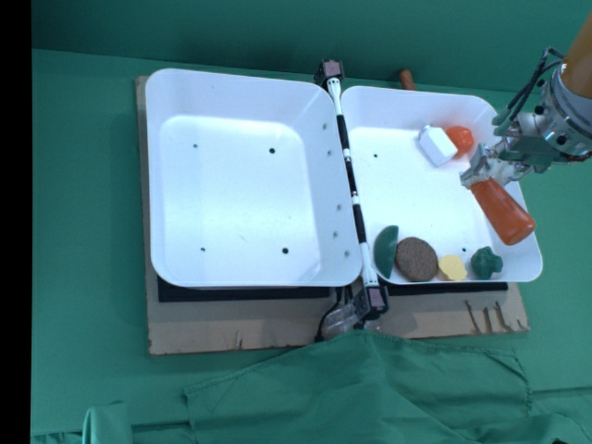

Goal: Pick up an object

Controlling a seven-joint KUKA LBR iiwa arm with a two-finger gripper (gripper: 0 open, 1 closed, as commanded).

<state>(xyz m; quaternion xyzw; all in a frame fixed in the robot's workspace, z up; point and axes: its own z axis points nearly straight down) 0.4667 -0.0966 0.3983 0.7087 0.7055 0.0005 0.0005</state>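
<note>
— On the bench's left side, what sits there?

— The left bin (245, 178), shallow and white, with only a few small dark dots on its floor. A black-and-white strip (348, 169) runs along the seam between it and the right bin (407, 206).

— And what does the right bin hold?

— Along its near edge, from the left: a dark green crescent piece (385, 246), a round brown disc (416, 259), a small yellow piece (452, 267) and a dark green lumpy piece (486, 263). Further back lies a white block (435, 145), touching a small orange-red ball (460, 139). A long orange carrot-like object (503, 213) lies slantwise by the right wall.

— Where is the gripper?

— The gripper (481, 169) hangs over the right bin's far-right part, just above the upper end of the carrot-like object, near the ball. Whether its jaws are parted or closed, I cannot tell; metal parts and cables crowd there.

— Anything cut off?

— The arm (569, 91) runs out past the right edge. A small brown thing (405, 79) peeks out behind the right bin's far rim. Green cloth (370, 391) covers the bench's near edge.
</note>
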